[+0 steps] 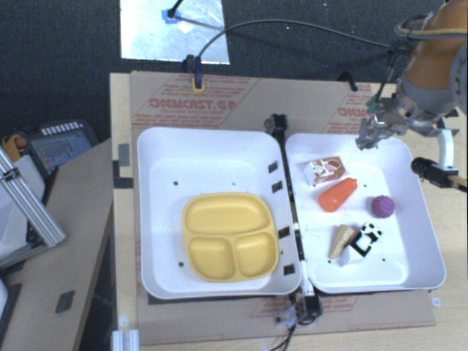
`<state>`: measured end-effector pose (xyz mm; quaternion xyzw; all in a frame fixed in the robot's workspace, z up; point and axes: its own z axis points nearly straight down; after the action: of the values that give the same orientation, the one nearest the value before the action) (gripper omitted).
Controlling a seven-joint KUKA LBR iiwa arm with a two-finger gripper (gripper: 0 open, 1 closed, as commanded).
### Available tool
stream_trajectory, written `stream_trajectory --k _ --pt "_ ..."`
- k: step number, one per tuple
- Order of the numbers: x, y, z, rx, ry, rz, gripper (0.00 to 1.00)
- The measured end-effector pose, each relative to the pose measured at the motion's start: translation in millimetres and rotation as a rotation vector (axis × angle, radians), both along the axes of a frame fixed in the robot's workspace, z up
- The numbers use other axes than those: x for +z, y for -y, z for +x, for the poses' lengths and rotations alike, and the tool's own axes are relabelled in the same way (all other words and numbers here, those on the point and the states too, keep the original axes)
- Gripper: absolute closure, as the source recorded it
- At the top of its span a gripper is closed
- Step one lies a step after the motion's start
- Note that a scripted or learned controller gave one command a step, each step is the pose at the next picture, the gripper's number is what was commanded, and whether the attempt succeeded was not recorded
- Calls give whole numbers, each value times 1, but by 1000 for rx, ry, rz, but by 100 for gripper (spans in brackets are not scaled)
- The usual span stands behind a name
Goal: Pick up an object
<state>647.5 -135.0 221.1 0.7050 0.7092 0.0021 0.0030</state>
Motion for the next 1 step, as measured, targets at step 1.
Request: stream_trajectory --k 1 --pt "28 0 1 0 -2 1 100"
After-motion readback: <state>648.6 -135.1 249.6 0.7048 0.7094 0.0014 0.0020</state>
